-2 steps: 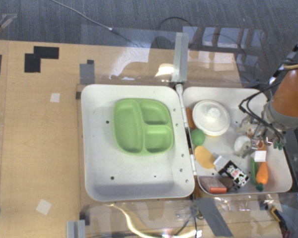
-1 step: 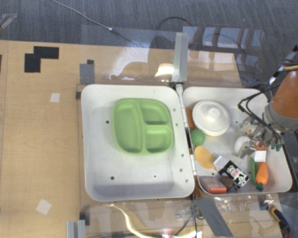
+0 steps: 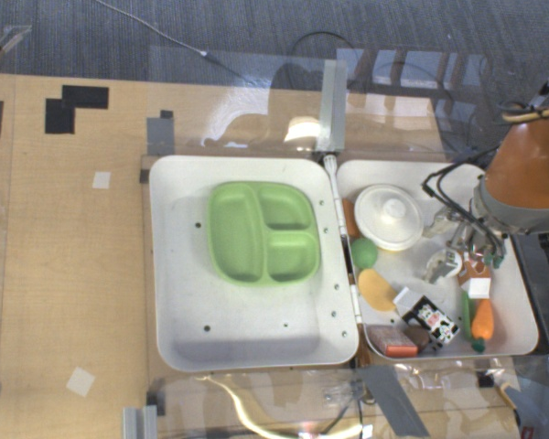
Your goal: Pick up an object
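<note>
Two shallow white bins sit side by side on the bench: the left bin (image 3: 178, 332) carries a green divided plate (image 3: 262, 232) lying flat near its middle, and the right bin (image 3: 523, 323) is crowded with small things. The grey arm with its orange band (image 3: 528, 165) reaches in from the right and hangs over the right bin's far right part, its gripper (image 3: 459, 252) low among the clutter — whether it is open or shut, and whether it has hold of anything, I cannot tell. To the gripper's left stands a white lidded bowl (image 3: 389, 215); just below that bowl lie a green ball (image 3: 363, 254) and a yellow round piece (image 3: 377, 289), close together. Nearer the front edge are a black-and-white patterned box (image 3: 431, 320), a toy carrot (image 3: 482, 321) — orange with a green end — and a small red block (image 3: 402, 349).
</note>
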### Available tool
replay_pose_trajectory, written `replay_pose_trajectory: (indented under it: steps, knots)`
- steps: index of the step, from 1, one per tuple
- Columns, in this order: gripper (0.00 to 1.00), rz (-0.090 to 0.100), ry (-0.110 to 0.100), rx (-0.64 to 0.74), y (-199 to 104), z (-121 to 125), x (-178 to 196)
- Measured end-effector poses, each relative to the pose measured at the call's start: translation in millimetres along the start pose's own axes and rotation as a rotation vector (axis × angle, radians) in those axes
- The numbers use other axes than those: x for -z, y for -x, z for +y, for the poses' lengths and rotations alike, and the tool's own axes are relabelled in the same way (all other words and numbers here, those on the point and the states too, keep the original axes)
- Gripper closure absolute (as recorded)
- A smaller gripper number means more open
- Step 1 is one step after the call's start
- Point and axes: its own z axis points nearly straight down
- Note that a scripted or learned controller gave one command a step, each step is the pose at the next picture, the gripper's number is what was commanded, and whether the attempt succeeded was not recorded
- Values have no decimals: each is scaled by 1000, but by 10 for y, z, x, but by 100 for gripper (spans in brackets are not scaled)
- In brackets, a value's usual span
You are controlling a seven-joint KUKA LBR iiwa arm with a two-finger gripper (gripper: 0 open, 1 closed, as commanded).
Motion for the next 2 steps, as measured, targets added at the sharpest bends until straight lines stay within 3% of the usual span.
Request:
replay_pose_trajectory:
  steps: [1, 2]
  knots:
    - [0, -2, 0, -76, -144, 80, 6]
    - [0, -2, -2, 98, -279, -325, 10]
